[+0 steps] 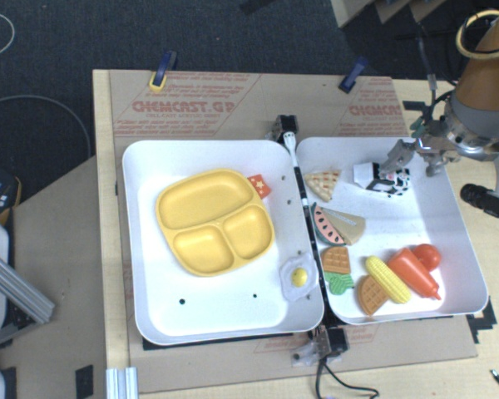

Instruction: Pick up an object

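Two white bins sit side by side. The left bin (141,248) holds one yellow divided plate (214,221). The right bin (461,223) holds about nine toy foods (391,279) along its near edge. The gripper (388,175) hovers near its far edge, grip unclear.

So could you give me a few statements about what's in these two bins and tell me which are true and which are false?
1. The yellow divided plate lies in the left bin. True.
2. The corn cob sits on the yellow plate. False: it lies in the right bin, beside the red pepper.
3. The fried egg is in the left bin, near its right wall. True.
4. The end effector is over the left bin. False: it is over the right bin's far part.
5. The watermelon slice is in the right bin. True.
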`<state>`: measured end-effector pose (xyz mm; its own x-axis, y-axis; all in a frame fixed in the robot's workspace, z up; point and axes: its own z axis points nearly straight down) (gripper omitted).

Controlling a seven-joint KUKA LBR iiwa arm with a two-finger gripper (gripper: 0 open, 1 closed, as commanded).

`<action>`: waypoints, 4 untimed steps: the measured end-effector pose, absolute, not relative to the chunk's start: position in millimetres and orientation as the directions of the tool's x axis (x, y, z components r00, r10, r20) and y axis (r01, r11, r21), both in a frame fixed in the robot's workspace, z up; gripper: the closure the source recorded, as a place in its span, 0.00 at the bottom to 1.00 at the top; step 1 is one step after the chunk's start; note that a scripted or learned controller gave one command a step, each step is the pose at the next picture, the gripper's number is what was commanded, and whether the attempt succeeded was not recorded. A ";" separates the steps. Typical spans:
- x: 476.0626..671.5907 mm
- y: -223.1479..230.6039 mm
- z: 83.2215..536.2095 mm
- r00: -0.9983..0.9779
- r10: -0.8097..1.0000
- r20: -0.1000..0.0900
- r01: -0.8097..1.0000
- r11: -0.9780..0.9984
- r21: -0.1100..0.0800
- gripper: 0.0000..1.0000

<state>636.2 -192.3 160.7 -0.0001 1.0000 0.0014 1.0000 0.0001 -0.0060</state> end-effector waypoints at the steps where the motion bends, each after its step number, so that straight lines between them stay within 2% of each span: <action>1: 636.3 -198.8 114.9 0.001 1.000 0.001 1.000 -0.001 -0.007 0.00; 2: 635.8 -197.9 83.1 -0.001 1.000 0.001 1.000 0.001 -0.005 0.00; 3: 635.6 -199.7 95.6 -0.003 1.000 -0.003 1.000 0.003 -0.007 1.00; 4: 637.2 -204.0 160.2 0.001 1.000 -0.003 1.000 -0.001 0.009 1.00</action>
<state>637.2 -204.0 160.2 0.0012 1.0000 -0.0034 1.0000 -0.0012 0.0088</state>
